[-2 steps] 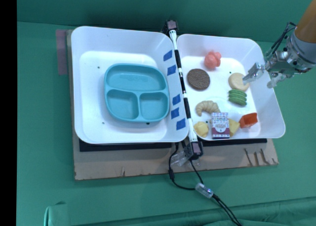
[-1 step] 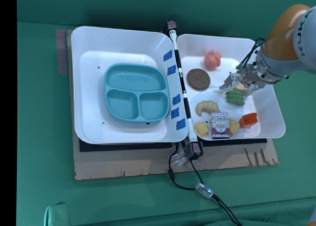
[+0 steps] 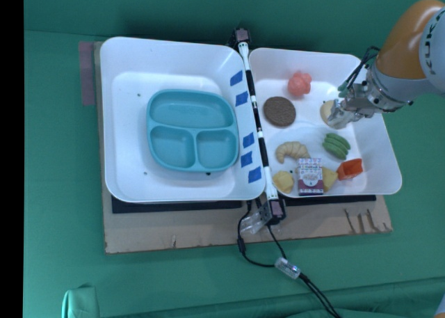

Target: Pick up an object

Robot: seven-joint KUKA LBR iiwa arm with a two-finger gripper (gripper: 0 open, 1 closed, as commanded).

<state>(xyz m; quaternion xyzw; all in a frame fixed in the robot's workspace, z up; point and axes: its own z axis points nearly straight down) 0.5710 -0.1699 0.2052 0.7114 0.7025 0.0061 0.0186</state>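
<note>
The right bin (image 3: 379,163) holds several small toy foods: a brown round cookie (image 3: 279,110), a pink-orange lump (image 3: 300,83), a croissant (image 3: 293,149), green pea pods (image 3: 336,145), a red-orange block (image 3: 350,168), a small printed box (image 3: 310,175) and a yellow piece (image 3: 283,181). A pale round item (image 3: 327,110) lies right under my gripper (image 3: 338,116), which hangs low over the bin's right middle, touching or nearly touching that item.
The left bin (image 3: 125,56) bears a teal three-compartment tray (image 3: 191,130). A black-and-white divider bar (image 3: 254,122) with blue tape marks runs between the bins. Cables (image 3: 278,257) trail off the bench's front edge. The arm (image 3: 410,45) enters from the upper right.
</note>
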